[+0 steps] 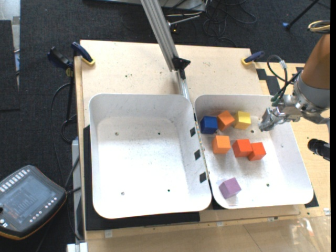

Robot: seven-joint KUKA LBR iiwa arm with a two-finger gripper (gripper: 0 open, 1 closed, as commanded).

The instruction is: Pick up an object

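Hovering gripper (266,122) beside a small yellow cube (242,119), matte, tilted.

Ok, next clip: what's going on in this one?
A KUKA arm reaches in from the right with its end effector over the right-hand bin, beside the yellow cube. Nothing is visibly held. The bin also holds a blue cube, several orange and red cubes, and a purple cube nearer the front. The left-hand bin sits alongside.

We are seeing a tan board (142,70) lying on dark carpet (42,25), cables (231,4) trailing above, a pendant (26,201) sitting left.
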